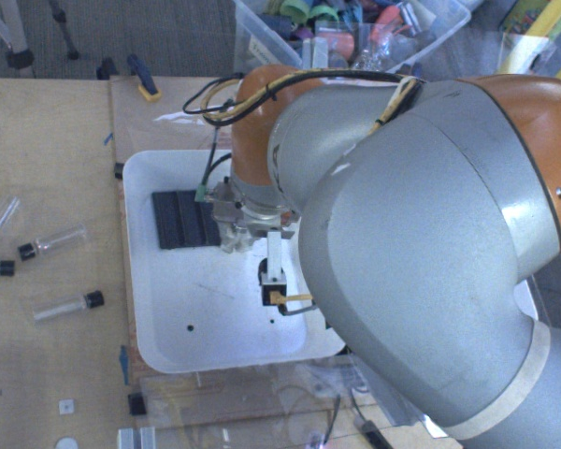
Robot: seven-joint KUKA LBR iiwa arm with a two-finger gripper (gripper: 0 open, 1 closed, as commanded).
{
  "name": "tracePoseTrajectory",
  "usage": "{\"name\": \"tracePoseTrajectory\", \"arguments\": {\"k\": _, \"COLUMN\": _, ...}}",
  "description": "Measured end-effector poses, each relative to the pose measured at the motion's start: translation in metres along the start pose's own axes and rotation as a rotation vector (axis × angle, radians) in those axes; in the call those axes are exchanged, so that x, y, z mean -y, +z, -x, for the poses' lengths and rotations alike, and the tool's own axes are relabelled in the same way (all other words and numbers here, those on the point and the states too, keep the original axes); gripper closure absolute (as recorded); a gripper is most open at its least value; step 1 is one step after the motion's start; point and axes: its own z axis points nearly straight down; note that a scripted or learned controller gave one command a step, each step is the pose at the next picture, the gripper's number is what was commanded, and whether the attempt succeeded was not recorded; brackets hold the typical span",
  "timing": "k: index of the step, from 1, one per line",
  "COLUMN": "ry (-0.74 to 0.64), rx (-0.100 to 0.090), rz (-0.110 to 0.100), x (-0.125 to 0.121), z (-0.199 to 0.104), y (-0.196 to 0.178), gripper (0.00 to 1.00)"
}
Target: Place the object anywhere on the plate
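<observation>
Camera view: A grey KUKA arm with an orange band above the wrist reaches over a shallow white bin on a wooden table. Its bulk covers the bin's right side. The end effector hangs low over the upper middle of the white bin. With the wrist directly above it, it cannot be told whether it is wide or narrow.

A black ribbed slab lies flat on the floor of the white bin, toward the bin's upper left corner and just beside the end effector. Whether the two touch cannot be told. A small dark speck sits on the floor of the white bin, toward its lower left corner.

On the table left of the white bin, several clear vials with black caps lie scattered. Beyond the white bin's top left corner lies a blue-handled tool. Farther beyond the bin's top edge stands a clear tub heaped with coloured plastic pieces.
</observation>
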Motion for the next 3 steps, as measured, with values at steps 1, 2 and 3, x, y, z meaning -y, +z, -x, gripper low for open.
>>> {"name": "tracePoseTrajectory", "arguments": {"k": 1, "ry": -0.413, "rx": 0.005, "rz": 0.044, "x": -0.052, "z": 0.031, "y": -0.003, "gripper": 1.00}}
{"name": "tracePoseTrajectory", "arguments": {"k": 2, "ry": -1.055, "rx": 0.023, "rz": 0.044, "x": -0.058, "z": 0.074, "y": -0.011, "gripper": 1.00}}
{"name": "tracePoseTrajectory", "arguments": {"k": 3, "ry": -0.780, "rx": 0.017, "rz": 0.055, "x": 0.026, "z": 0.068, "y": -0.002, "gripper": 1.00}}
